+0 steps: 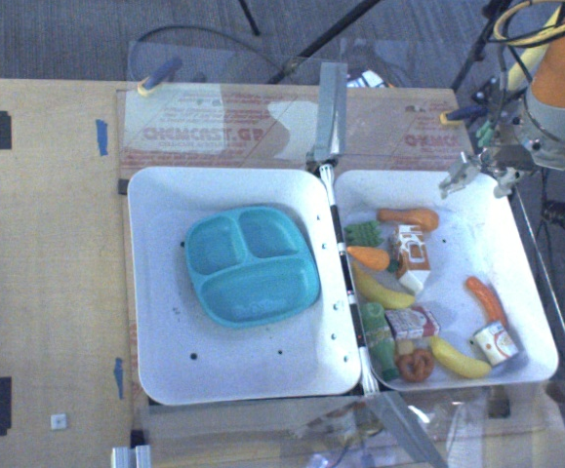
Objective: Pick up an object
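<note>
Here's the gripper [477, 175] poised over the far right corner of the right bin [528, 261], its 2 fingers spread apart and holding nothing, the grey wrist with its orange band angling in from the right. Below it sits a jumble of toy food: an orange carrot [408, 218] nearest the fingers, a small carton [414, 253], 2 bananas, one mid-bin [383, 292] and one [459, 358] by the near wall, and a pretzel [417, 364]. These look like light, rigid plastic pieces, smooth and apt to slip, so I'd say a grip across the carrot's narrow middle is the safest bet. The left bin [165, 330] carries a blue divided plate [252, 264], too wide and flat for these fingers.
</note>
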`<state>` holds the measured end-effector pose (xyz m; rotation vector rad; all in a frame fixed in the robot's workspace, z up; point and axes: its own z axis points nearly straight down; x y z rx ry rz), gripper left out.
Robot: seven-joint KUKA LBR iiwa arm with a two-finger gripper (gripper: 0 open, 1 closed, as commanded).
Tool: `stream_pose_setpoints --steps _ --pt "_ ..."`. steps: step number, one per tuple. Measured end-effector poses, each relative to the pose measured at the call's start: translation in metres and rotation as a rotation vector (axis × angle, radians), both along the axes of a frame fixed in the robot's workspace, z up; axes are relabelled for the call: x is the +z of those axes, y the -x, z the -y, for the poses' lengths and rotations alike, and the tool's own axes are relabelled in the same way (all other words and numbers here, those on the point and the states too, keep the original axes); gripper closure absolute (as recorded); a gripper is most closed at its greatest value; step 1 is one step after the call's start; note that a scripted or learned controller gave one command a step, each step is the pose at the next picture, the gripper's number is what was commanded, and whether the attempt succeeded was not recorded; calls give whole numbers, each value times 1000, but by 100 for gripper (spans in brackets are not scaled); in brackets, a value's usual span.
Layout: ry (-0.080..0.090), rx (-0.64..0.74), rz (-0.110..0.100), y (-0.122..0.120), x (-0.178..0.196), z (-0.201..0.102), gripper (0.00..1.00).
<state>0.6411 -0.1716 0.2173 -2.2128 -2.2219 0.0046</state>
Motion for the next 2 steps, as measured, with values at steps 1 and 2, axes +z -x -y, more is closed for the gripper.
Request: stream_pose_setpoints --steps 1,2 --pt "6 230 31 -1 -97 -24 0" --pt "19 298 53 3 -108 -36 0"
